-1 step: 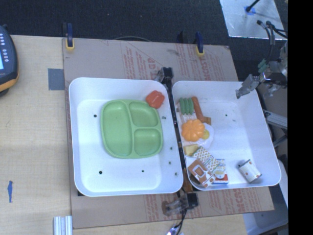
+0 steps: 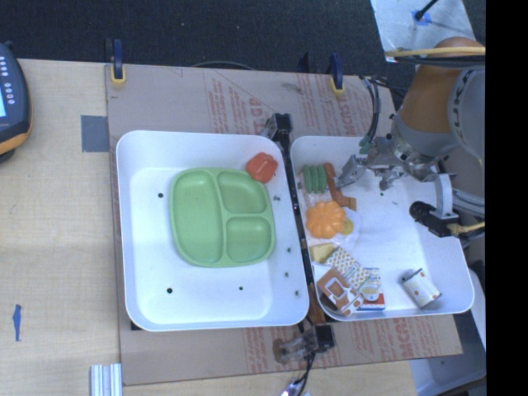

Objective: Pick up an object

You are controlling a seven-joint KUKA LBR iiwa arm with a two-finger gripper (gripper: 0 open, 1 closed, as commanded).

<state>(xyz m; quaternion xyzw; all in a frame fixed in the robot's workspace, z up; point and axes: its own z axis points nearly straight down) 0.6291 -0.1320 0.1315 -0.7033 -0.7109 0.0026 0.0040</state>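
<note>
My gripper (image 2: 367,170) hangs over the back part of the right bin (image 2: 450,258), below the arm's orange band. Just left of it lie a green ridged piece (image 2: 313,178) and a thin brown stick (image 2: 335,186). An orange lumpy toy (image 2: 326,219) sits in front of those, with a yellow wedge (image 2: 323,252) nearer still. A patterned packet (image 2: 340,280), a small box (image 2: 370,291) and a white cylinder (image 2: 421,287) lie along the bin's front. Nothing can be seen held in the gripper.
The left bin (image 2: 140,246) holds a green divided plate (image 2: 221,217) and a red toy (image 2: 262,167) at its back right corner. A black clamp (image 2: 282,126) sits where the bins meet. A black cable fitting (image 2: 431,219) sticks out from the arm over the right bin.
</note>
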